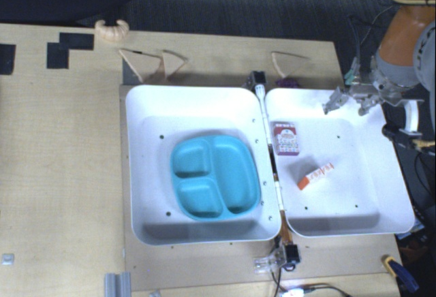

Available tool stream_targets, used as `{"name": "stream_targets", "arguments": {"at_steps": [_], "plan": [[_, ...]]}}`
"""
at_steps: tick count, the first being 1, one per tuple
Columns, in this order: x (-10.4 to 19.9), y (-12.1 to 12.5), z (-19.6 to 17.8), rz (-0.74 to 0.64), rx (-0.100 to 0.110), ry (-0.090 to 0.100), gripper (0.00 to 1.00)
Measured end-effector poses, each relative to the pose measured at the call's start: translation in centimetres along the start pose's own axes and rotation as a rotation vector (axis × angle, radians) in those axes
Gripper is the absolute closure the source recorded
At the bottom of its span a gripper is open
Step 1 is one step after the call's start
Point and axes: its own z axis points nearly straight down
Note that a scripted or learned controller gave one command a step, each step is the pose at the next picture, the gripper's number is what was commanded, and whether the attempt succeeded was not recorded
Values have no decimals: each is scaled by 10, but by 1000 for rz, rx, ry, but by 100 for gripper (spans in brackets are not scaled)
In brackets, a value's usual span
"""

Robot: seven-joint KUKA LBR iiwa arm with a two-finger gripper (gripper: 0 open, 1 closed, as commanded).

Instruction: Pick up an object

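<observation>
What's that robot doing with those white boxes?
It's a robot arm trying to pick something up. Its gripper hangs over the back right corner of the right bin, fingers spread, with nothing between them. In that bin lie a small red and white packet and an orange and white tube, both untouched. The left bin holds a blue divided tray. So nothing has been grabbed yet.

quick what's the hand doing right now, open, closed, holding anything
Hand: open, holding nothing, above the right bin's far right corner.
</observation>
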Motion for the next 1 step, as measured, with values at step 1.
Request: {"name": "stream_targets", "arguments": {"at_steps": [1], "plan": [[57,-50,48,-1,0,1,0]]}}
